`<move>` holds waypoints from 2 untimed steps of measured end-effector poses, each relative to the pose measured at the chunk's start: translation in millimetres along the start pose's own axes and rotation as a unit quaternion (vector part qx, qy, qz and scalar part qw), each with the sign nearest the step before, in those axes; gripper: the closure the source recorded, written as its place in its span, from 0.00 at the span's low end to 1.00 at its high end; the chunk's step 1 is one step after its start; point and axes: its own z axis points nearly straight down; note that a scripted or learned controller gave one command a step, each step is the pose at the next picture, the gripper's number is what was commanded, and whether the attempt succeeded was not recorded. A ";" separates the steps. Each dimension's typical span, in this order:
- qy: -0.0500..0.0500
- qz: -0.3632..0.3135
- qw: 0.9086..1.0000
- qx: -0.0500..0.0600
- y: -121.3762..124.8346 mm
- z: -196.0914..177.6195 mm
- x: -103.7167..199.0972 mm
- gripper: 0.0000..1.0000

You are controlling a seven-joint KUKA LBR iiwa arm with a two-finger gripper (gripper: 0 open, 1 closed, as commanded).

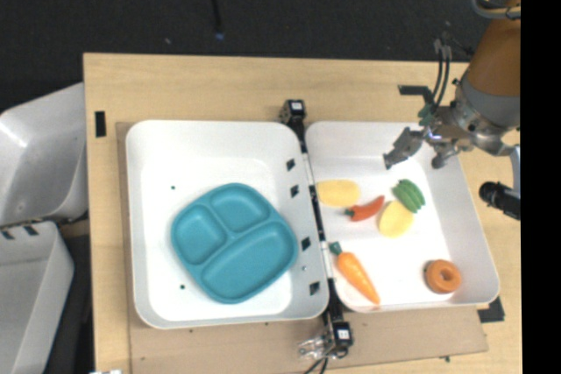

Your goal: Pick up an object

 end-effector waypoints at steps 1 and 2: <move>0.000 -0.001 1.000 0.002 6.5 53.7 6.7 0.00; -0.001 0.000 1.000 0.001 10.3 97.1 9.8 0.00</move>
